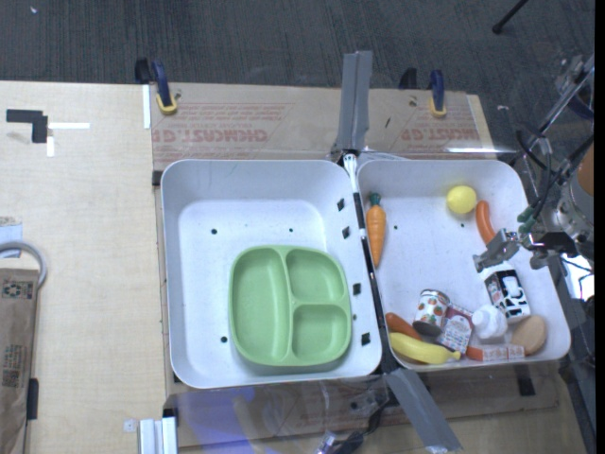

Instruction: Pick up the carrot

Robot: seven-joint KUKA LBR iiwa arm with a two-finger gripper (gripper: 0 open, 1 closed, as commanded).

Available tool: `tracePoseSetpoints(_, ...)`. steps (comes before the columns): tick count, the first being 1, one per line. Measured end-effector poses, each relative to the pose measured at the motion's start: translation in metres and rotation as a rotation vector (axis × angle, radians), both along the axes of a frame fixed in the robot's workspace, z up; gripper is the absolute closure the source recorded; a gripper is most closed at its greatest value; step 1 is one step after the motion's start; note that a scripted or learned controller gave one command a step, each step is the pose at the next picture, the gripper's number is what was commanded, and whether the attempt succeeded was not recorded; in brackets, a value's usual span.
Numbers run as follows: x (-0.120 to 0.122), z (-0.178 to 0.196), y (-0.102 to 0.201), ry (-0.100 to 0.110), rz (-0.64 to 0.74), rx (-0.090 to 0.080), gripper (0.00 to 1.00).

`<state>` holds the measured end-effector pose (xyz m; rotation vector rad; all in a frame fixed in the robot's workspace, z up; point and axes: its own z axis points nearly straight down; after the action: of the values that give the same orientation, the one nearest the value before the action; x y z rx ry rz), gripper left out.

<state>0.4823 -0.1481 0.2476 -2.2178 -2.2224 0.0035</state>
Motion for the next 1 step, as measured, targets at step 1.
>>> tracePoseSetpoints(1,0.1287,0.0328,0.0360,-0.004,0.481,-0.001,0.00)
